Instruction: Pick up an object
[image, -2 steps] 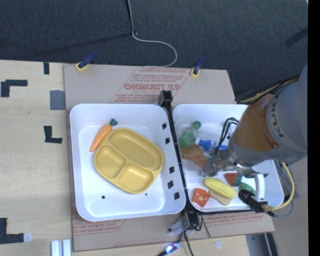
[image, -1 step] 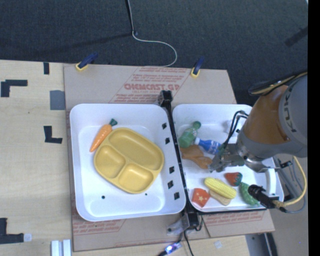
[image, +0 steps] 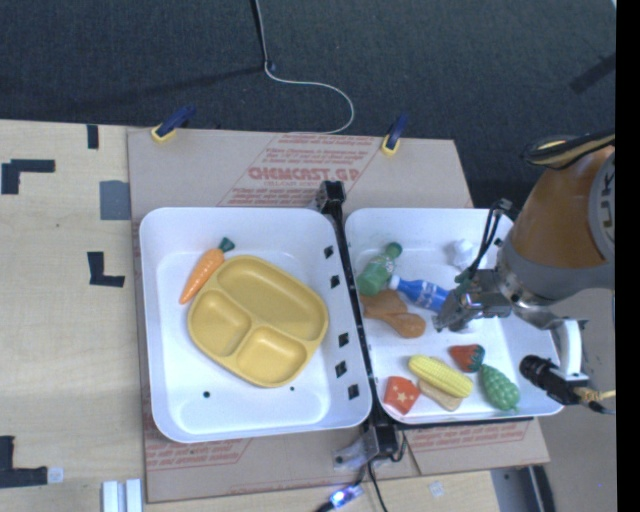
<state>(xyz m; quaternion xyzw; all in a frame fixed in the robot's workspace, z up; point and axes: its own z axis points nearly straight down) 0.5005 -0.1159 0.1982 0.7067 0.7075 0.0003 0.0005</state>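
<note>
Partly arm-hidden gripper (image: 457, 312) over right bin (image: 440, 218)

Carrot (image: 201, 274) left of tray (image: 258, 320), seemingly touching.

Left bin (image: 160, 300): you have a plain white shell with small dark marks along its right wall.
Right bin (image: 420, 218): white, same finish.
Divided plate (image: 258, 318): you see uniform yellow, no pattern.
Toy carrot (image: 201, 274): orange body, dark green top.
Green bottle (image: 379, 268): green with a pale label.
Blue bottle (image: 421, 293): blue, white cap end.
Drumstick (image: 395, 315): brown-tan.
Corn cob (image: 440, 376): yellow kernels on a tan base.
Strawberry (image: 466, 355): red.
Green fruit (image: 498, 387): bumpy green.
Red carton (image: 401, 395): red with a light mark.
Arm (image: 560, 215): you will note the orange band over grey.
Cardboard sheet (image: 300, 170): tan with red printed lettering.
Clamps (image: 172, 123): yellow and blue.
</note>
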